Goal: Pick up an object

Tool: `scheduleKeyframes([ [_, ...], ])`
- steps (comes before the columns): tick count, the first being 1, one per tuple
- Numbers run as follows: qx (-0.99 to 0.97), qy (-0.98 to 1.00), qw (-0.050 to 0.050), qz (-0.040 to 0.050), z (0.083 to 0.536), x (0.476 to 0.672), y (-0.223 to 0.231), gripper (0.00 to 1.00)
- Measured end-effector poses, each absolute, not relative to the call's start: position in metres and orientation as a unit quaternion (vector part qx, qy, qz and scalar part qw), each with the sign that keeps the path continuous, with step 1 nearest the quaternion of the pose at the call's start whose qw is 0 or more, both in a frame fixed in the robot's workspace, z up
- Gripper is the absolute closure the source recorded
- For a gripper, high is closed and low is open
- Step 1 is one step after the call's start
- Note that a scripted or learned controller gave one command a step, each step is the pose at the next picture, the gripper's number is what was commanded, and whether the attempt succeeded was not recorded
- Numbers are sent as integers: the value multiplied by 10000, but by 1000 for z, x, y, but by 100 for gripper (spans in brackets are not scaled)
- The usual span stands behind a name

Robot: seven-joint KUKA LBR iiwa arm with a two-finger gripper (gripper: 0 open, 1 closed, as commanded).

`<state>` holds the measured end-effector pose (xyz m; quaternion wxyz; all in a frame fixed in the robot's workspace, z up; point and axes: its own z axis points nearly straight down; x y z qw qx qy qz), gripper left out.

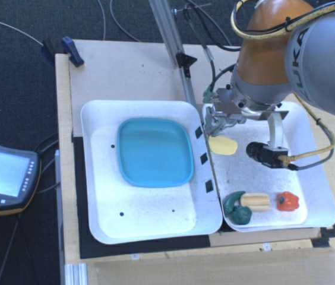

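Evidently the hand (pixel 215 119) hovers at the upper left of the right-hand white bin (pixel 316 177), just above the pale yellow soft piece (pixel 224 145); its grip state I cannot tell. Descend squarely over that piece, clear of the bin wall.

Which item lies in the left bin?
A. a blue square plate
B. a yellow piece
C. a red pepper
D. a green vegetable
A: the blue square plate rests in the left bin, while the yellow piece, green vegetable and red pepper all lie in the right bin.
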<state>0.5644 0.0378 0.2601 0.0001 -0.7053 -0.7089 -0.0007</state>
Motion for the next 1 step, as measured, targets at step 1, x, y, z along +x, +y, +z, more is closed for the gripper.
scheduleKeyframes([
  [1,-7057,-7085,5,1,243,577,85,100],
])
